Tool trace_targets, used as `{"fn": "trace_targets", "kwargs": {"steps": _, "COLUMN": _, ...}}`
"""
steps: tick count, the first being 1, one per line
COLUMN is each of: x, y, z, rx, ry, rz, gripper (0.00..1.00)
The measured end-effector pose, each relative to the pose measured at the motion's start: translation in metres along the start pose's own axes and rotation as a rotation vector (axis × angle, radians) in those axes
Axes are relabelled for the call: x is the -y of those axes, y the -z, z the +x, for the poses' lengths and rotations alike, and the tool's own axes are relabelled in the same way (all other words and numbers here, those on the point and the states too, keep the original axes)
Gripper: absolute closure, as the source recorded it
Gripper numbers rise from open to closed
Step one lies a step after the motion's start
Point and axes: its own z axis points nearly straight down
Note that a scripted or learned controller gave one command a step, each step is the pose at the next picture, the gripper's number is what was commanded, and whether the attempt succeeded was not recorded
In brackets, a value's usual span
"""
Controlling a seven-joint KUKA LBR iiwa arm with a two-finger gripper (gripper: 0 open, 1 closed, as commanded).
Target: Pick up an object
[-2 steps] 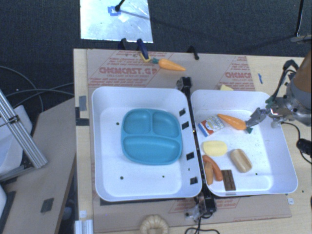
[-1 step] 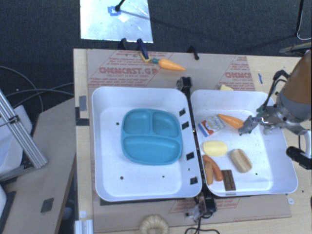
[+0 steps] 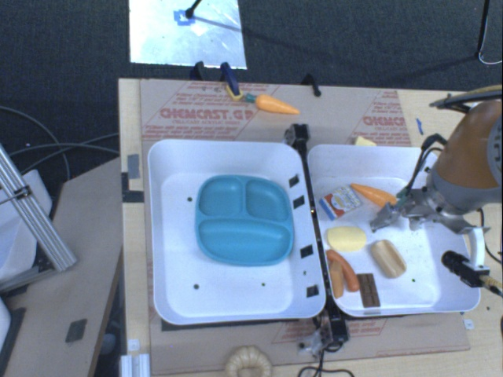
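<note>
Because the gripper (image 3: 385, 217) hangs among crowded toy food beside the carrot (image 3: 372, 194), jaws' state I cannot tell, it may knock pieces aside

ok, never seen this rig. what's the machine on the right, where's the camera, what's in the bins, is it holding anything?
The camera is fixed above the bench, looking down at a slant. The grey and orange shape on the right is a robot arm; its gripper hangs low in the right bin, beside a carrot. Nothing visibly sits between its fingers. That bin also holds a small packet, a yellow piece, a bun, sausages and a brown bar. The left bin holds a blue divided plate. Another carrot lies behind the bins.
</note>
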Motion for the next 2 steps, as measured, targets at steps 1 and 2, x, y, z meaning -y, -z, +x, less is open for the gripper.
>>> {"fn": "trace_targets", "kwargs": {"steps": 1, "x": 0.000, "y": -0.027, "z": 0.001, "rx": 0.000, "ry": 0.000, "rz": -0.002, "gripper": 0.00}}
{"fn": "trace_targets", "kwargs": {"steps": 2, "x": -0.001, "y": -0.014, "z": 0.000, "rx": 0.001, "ry": -0.001, "rz": -0.006, "gripper": 1.00}}
